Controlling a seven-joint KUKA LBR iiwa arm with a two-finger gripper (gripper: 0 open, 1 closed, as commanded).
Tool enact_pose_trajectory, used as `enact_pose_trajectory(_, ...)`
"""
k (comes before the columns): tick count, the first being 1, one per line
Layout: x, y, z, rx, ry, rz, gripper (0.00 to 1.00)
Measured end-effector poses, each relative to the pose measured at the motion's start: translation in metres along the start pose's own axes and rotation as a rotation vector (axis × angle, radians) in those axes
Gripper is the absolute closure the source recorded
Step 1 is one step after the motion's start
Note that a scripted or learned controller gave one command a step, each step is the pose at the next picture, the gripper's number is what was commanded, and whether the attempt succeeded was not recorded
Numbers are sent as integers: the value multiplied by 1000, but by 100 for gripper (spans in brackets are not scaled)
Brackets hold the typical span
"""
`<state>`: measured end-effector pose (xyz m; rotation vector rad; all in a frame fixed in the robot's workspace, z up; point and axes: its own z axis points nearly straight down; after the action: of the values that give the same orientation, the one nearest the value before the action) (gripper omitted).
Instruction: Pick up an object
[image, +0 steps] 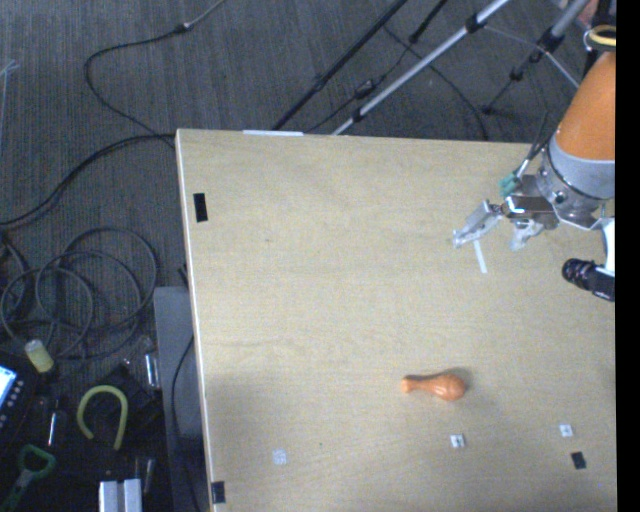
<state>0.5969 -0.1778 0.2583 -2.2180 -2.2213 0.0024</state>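
Gripper (497, 228) at 2 o'clock over the tan board (330, 300), fingers spread wide, holding nothing; orange pear-shaped object (437, 386) lies at 5 o'clock, well apart, path unobstructed. Small white markers (457, 440) just beyond it; cables (70, 290) off-board at 9 o'clock.

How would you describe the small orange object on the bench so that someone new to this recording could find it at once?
Start from the large pale wooden bench top and look toward its near edge, right of centre. There lies the orange object, a small pear-shaped thing with a bulbous end to the right and a thin neck pointing left. It is the sole orange item on the surface, well below the gripper; the neighbouring small markers are flat squares.
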Motion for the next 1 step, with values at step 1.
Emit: enact_pose_trajectory(1,-19,57,47,-1,-4,-33,0)
